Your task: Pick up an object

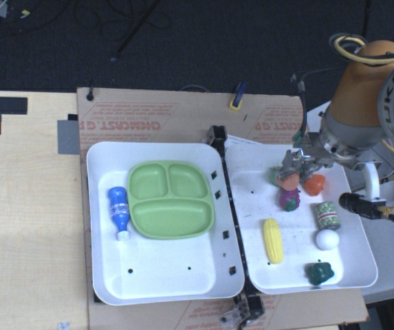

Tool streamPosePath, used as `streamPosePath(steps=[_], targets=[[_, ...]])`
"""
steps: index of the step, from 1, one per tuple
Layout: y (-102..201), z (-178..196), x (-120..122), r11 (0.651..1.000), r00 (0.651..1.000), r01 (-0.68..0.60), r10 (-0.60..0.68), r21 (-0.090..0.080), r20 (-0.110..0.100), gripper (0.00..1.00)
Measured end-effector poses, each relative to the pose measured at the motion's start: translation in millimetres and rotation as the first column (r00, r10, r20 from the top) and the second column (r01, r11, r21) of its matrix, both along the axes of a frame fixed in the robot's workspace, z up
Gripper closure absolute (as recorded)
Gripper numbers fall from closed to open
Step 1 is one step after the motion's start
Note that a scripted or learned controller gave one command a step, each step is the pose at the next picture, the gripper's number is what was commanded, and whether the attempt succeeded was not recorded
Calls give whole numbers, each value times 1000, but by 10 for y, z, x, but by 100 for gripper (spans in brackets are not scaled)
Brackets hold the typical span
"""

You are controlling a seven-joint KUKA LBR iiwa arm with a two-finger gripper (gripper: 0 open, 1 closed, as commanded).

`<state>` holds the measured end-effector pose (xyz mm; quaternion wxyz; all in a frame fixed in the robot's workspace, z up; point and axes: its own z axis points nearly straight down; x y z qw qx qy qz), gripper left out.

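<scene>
From above, the grey arm with its orange band reaches in from the right, its two-finger gripper (291,167) low over the far end of the right shallow white bin (255,212), at a small orange and green toy (287,180); whether it grips I cannot tell. Nearby lie a purple toy (289,199), an orange-red ball (313,184), a yellow corn cob (272,240), a patterned can (326,216), a white ball (326,239) and a dark green lump (319,273). The left white bin (107,267) holds a green divided plate (170,200) and a blue bottle (119,212).

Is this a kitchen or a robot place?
Probably a robot lab: a robot arm reaches over two white bins, and the food, like the corn, looks like toys.
</scene>
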<state>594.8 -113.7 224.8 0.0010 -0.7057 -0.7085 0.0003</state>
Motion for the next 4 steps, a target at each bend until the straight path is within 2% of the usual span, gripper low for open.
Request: streamPosePath(steps=[1, 2, 3, 4], targets=[[588, 37, 214, 1000, 1000, -2, 2, 1, 1, 100], [1099, -33, 239, 1000, 1000, 1, -1, 0, -2, 100], [1360, -52, 342, 1000, 1000, 2, -2, -1, -1, 100], [1330, 122, 340, 1000, 1000, 1, -1, -1, 0, 100]])
